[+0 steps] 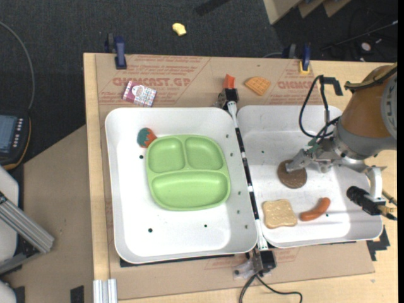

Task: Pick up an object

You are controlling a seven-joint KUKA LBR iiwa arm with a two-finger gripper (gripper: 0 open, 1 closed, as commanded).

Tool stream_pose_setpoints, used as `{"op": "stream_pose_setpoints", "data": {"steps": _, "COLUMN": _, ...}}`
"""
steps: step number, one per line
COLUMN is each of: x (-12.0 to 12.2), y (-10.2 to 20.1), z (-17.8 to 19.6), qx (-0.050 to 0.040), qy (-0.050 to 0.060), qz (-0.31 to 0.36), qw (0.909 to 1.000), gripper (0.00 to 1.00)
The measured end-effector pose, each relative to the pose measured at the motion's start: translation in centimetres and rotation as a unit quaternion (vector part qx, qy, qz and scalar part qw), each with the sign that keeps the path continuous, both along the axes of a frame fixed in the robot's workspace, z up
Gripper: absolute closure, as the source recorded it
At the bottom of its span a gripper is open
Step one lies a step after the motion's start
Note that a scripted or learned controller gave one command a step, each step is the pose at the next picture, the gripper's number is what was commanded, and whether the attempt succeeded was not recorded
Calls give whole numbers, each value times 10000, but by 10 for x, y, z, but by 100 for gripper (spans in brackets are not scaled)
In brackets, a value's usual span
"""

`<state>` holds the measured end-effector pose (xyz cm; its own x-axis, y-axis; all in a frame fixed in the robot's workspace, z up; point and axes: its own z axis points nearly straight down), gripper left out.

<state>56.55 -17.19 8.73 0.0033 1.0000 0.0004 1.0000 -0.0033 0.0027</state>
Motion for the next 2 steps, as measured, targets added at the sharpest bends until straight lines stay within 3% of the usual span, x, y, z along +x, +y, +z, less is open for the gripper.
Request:
{"op": "stream_pose_setpoints", "data": {"steps": 1, "x": -39, "y": 64, "z": 0, "qx": 0, "qy": -11, "qz": 28, "qw": 10000, "gripper": 0}}
{"op": "stream_pose_setpoints", "data": {"steps": 2, "x": 4, "y": 13, "z": -1, "qx": -16, "qy": -26, "qz": 14, "qw": 10000, "gripper": 0}}
